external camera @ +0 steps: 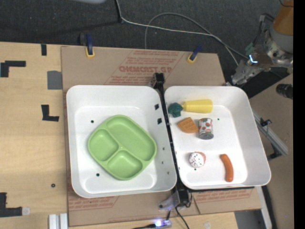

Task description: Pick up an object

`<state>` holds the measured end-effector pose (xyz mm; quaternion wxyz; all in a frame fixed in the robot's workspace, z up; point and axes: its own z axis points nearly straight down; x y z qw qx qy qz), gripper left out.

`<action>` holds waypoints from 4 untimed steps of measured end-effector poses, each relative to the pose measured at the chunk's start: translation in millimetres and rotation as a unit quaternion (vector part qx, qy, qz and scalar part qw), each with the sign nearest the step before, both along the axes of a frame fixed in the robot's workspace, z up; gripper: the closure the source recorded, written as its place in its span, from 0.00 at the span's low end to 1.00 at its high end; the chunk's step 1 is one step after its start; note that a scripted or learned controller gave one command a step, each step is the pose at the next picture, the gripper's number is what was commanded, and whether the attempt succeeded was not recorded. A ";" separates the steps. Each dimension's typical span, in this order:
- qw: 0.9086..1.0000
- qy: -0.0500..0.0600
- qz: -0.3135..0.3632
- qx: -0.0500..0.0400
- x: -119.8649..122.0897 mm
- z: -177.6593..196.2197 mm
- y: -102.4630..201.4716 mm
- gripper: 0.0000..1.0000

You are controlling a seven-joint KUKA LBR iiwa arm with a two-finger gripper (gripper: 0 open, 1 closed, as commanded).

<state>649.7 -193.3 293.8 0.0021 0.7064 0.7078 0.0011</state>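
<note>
My gripper [244,74] hangs at the upper right, beyond the far right corner of the right bin [255,142], with nothing visibly in it. The right bin holds a yellow cylinder [198,106] with a dark green lump [175,109] at its left end. Below them lie an orange wedge [188,125] and a small can [206,128] touching side by side. Nearer the front are a white ball with red marks [197,160] and an orange-red sausage [227,167]. A green divided plate [122,148] lies in the left bin [78,128].
The bins sit on a cardboard sheet [143,68] held by two clamps [89,49] at its far edge. A thin cable [190,25] loops across the dark background behind the bench. A metal rail [271,137] runs beside the right bin.
</note>
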 end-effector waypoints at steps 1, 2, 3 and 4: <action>1.000 0.003 0.002 0.001 -0.6 -2.0 60.5 1.00; 1.000 0.003 0.001 0.001 -5.5 -22.9 112.1 1.00; 1.000 0.004 0.001 0.001 -11.5 -39.2 157.6 1.00; 1.000 0.004 0.002 0.001 -18.4 -37.0 216.1 1.00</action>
